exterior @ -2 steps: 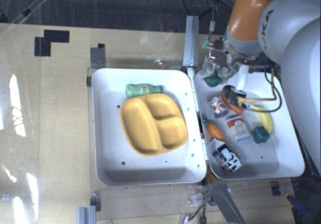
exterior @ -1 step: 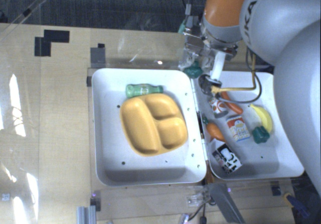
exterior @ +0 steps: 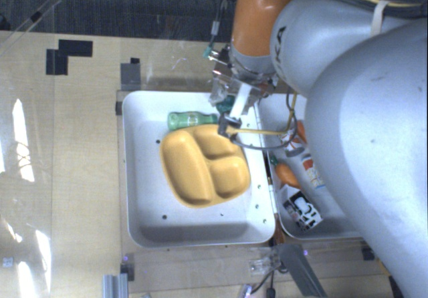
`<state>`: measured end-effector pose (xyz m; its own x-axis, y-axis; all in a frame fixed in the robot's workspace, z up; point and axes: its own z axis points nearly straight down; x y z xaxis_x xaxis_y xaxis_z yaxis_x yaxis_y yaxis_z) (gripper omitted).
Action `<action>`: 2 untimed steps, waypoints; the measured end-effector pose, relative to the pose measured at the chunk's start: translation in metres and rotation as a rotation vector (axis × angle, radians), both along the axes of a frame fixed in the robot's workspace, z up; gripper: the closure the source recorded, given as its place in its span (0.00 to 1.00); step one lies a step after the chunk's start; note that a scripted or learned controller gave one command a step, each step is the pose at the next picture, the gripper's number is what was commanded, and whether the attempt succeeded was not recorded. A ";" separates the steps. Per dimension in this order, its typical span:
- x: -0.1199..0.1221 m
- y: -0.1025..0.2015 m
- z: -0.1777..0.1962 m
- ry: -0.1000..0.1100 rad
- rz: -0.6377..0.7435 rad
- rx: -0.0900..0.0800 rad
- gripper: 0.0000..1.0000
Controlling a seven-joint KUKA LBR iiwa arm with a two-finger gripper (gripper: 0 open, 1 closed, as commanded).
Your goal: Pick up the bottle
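Observation:
A green bottle (exterior: 190,118) lies on its side in the left bin (exterior: 144,176), near the bin's far edge and just behind a yellow divided tray (exterior: 204,164). My gripper (exterior: 229,113) hangs at the bottle's right end, above the tray's far corner. Part of the bottle's right end is hidden by the gripper.
The right bin (exterior: 294,228) holds an orange object (exterior: 287,174), a white bottle with an orange label (exterior: 309,166) and a black and white box (exterior: 302,210). The big grey arm covers most of that bin. A yellow cable (exterior: 264,133) loops by the gripper.

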<state>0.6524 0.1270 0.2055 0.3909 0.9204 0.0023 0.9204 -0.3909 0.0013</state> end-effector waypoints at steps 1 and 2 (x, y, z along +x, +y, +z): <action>-0.021 0.038 -0.002 0.003 -0.227 0.000 1.00; -0.115 0.075 0.028 0.001 0.045 0.001 1.00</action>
<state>0.5373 0.2018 0.2332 0.3491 0.9371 0.0028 0.9371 -0.3491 -0.0001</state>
